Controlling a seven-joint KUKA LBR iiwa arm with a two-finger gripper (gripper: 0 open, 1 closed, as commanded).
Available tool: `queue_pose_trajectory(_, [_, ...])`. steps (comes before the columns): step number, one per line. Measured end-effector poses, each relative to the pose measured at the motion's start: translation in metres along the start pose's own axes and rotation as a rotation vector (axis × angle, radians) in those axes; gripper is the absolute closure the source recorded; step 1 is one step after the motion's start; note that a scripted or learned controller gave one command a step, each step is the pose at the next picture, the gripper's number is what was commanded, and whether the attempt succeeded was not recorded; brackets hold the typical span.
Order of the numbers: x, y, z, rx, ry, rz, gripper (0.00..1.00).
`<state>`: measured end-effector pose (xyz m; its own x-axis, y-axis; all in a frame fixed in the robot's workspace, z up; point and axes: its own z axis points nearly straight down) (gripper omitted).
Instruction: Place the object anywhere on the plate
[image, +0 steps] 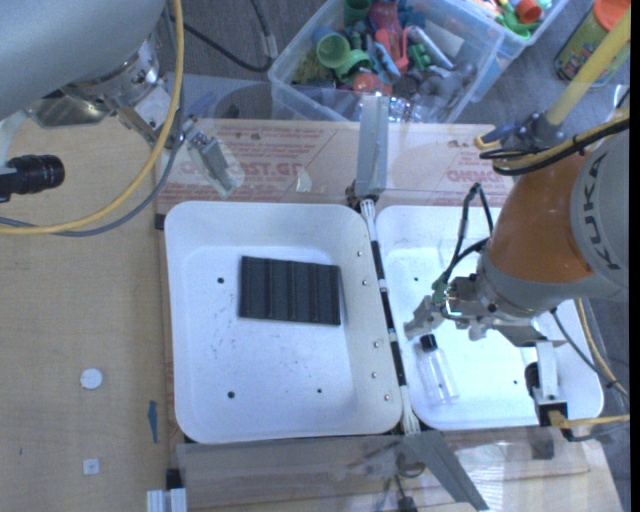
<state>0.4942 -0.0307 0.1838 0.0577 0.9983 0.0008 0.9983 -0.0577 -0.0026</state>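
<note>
A small clear vial with a dark cap lies on the floor of the right bin, just below the gripper, which hangs over it. I cannot tell how the gripper's tips are set, and nothing shows between them. The dark ribbed plate sits in the left bin. This looks like the pick stage: next, descend squarely over the vial, then carry it across the divider

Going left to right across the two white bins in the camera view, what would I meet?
Left bin → dark ribbed plate → divider between the bins → small clear vial with a black cap in the right bin → robot's gripper and grey-orange arm.
</note>
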Motion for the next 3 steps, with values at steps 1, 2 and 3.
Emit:
queue_pose_trajectory(1, [0.058,-0.018,0.000,0.002,0.001,0.276,0.00])
queue_pose_trajectory(2, [0.058,-0.017,-0.009,0.002,0.001,0.277,1.00])
queue_pose_trajectory(3, [0.117,-0.022,0.000,0.000,-0.001,0.303,1.00])
